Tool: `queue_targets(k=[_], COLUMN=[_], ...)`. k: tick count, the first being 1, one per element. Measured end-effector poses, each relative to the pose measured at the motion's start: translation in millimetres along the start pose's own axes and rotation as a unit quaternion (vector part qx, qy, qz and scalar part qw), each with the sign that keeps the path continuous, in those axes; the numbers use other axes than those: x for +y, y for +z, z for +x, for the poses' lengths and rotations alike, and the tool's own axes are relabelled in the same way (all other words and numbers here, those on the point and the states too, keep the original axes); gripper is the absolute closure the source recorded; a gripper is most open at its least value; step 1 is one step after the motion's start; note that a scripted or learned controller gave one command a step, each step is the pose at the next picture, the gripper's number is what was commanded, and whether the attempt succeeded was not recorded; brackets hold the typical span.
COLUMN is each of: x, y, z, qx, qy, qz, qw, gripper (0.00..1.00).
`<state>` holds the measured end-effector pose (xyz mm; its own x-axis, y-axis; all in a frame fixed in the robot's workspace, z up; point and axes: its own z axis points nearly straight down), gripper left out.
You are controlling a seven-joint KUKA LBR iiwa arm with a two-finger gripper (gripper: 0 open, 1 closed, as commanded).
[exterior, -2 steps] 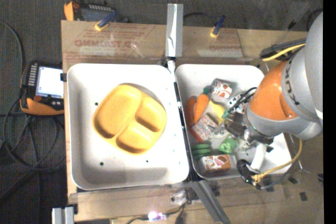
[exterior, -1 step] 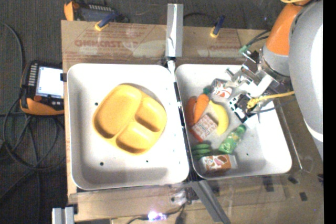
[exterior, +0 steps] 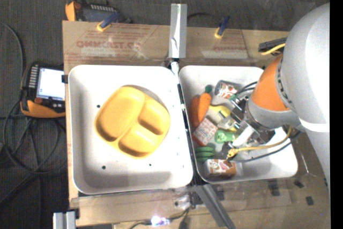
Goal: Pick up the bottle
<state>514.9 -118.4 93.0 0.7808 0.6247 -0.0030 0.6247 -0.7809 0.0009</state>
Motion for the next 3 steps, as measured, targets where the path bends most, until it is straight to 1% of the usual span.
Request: queue_targets(k=[1,2,3], x=[-17,-19,-16], y=[-127,5,-264], z=[10,-2,-25], qx=[-0.001,0.004,-0.001], qy=[0.153,0.067,0.019], qz=[0.0,0.0,0.0], qw=[0.9882,0.9977,0.9998], gripper=[0.0,0.0,0.0])
